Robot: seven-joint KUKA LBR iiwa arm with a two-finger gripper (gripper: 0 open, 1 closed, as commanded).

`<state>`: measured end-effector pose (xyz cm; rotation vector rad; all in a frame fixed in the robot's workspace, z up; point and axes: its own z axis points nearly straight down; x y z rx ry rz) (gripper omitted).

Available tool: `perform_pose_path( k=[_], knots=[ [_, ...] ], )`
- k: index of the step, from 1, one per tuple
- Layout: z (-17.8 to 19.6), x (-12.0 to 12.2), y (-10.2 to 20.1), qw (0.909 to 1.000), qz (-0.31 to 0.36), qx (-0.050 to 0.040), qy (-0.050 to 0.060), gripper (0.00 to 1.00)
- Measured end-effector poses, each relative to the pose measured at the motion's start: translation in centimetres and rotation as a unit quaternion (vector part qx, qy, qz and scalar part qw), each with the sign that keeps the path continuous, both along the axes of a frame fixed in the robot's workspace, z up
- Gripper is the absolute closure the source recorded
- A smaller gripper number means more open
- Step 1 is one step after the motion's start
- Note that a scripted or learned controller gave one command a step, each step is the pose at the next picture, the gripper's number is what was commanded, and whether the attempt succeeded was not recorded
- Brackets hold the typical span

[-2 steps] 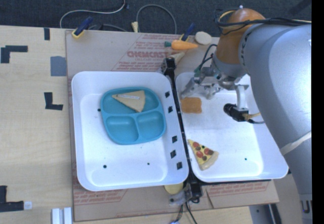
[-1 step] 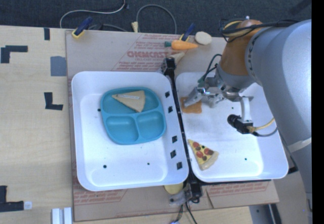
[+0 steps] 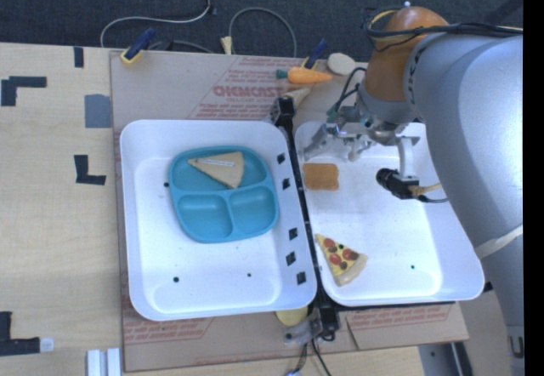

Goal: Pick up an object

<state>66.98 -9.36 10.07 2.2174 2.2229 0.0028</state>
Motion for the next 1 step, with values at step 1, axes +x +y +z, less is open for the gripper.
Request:
perform_pose_path(
  k=[1],
  knots=[
    [-1.50, -3.66, -0.72, 1.0000, -0.001, -0.0008, -0.001, 0.00]
  ],
)
